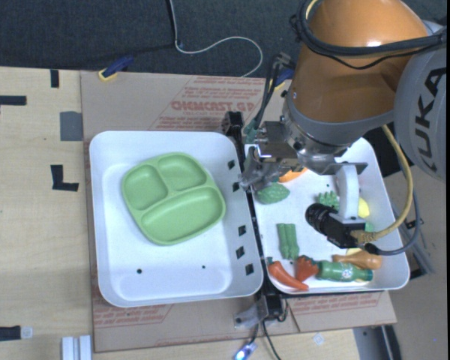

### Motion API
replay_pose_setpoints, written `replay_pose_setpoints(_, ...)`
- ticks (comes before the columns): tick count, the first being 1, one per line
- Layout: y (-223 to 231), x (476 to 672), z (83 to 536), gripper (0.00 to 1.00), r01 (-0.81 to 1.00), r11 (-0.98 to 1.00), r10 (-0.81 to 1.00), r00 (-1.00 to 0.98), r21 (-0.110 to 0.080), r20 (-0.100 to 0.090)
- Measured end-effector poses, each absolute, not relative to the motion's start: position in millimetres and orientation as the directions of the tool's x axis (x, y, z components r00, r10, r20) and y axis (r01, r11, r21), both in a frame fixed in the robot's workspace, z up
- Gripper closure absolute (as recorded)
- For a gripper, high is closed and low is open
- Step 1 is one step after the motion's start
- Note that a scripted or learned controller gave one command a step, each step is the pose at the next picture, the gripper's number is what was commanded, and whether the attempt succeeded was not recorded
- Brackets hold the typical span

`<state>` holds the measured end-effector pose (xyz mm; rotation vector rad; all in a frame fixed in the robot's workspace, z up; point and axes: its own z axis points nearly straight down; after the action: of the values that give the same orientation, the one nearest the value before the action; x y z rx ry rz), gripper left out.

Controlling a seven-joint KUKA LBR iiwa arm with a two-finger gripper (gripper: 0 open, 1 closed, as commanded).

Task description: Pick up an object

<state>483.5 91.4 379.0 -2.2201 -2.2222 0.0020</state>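
**Here, the gripper sits low beside a leafy green toy**

The leafy green toy (272,194) lies in the right bin (320,250), hard against its inner wall. The gripper (253,172) is just up and left of that toy, very near it. Whether the gripper is clasped or released cannot be told, and nothing is seen held in it. An orange piece (290,175) lies just beyond the leafy toy, partly under the wrist. A ribbed green piece (287,240) lies a little nearer the camera than the toy. A green bottle shape (345,272) lies farther off, toward the near right. Well to the toy's left, a green divided plate (172,197) rests in the left bin (172,276).
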Motion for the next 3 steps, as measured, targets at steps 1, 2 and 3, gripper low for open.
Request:
replay_pose_setpoints(1, 92.5, 483.3, 359.9, 1.00, 1.000, 0.001, 1.000, -0.001, -0.004, -0.002)
replay_pose_setpoints(2, 80.6, 483.3, 338.6, 1.00, 1.000, 0.000, 1.000, 0.000, -0.004, -0.002)
replay_pose_setpoints(3, 99.8, 483.5, 374.7, 1.00, 1.000, 0.004, 1.000, -0.004, 0.000, 0.000)
